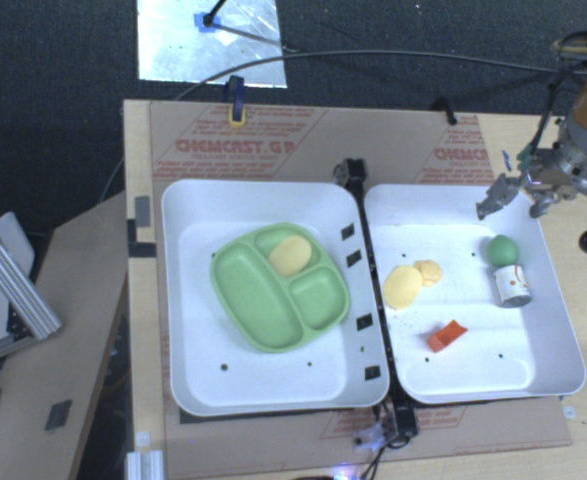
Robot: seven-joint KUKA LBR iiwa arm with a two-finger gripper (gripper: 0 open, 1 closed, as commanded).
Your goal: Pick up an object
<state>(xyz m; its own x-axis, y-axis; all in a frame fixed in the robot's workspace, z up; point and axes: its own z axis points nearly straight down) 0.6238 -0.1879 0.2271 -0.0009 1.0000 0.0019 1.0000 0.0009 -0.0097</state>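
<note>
Gripper point(519, 196) waits open and empty over the far right corner of the right bin point(563, 358).

No object is taken yet. The nearest one is the green ball point(502, 249), touching the can point(513, 286); the yellow pieces point(409, 282) and the orange block point(447, 335) lie apart, so I think the block is easier: come straight down and put one finger on each long side. The arm is cut off at the right edge, and the can label is too small to read.
</note>
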